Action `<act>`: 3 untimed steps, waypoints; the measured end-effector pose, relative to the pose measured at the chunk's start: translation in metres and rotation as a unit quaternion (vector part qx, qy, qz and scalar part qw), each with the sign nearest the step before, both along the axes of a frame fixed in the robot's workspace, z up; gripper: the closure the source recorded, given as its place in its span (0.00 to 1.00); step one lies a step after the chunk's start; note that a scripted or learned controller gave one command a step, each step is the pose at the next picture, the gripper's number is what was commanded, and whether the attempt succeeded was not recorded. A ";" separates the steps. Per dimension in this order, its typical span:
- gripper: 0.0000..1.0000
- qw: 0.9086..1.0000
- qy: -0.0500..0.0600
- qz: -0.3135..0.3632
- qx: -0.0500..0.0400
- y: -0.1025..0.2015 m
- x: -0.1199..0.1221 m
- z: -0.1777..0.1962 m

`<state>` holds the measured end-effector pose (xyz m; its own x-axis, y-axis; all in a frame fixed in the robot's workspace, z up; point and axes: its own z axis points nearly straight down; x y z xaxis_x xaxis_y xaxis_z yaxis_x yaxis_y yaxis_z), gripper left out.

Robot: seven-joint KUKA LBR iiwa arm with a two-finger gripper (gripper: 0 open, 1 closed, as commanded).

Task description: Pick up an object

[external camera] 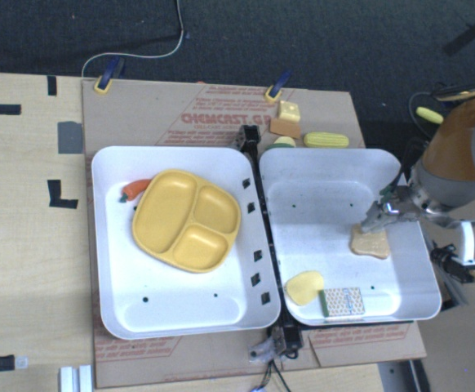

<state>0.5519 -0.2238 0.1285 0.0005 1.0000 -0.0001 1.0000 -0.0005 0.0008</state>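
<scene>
The arm reached in from the right with its gripper (382,215) low over the right bin (335,166), close to that bin's right wall. Directly beneath and just left of the fingertips lay a tan, toast-like slice (370,244), and the tips appeared to touch its upper edge or sit just above it. You should note that the view was too coarse at that spot to settle contact, and I could not tell whether the gripper was spread or closed; nothing was visibly held between its tips.

Elsewhere in the right bin, a pale yellow chip-shaped piece (304,287) rested near the front left corner, with a small green-edged card (342,301) just beside it. The left bin (107,243) carried a yellow divided plate (187,220) and an orange carrot-like item (135,189) partly tucked under the plate's far edge. Behind the bins, on the cardboard, sat a tan block (286,122) and a corn cob (326,140).

In my judgement the slice was the target. It lay flat, so you would do well to centre the tips across its narrower span, descend until they straddle its edges, close firmly, then lift straight up. Watch the nearby bin wall: an off-centre closure could push the slice against it instead of capturing it.
</scene>
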 end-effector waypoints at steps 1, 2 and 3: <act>0.00 1.000 0.001 0.000 0.000 0.000 0.000 -0.002; 0.00 1.000 0.002 0.000 0.000 0.023 -0.033 0.006; 0.00 1.000 -0.004 0.002 -0.003 -0.001 0.029 -0.043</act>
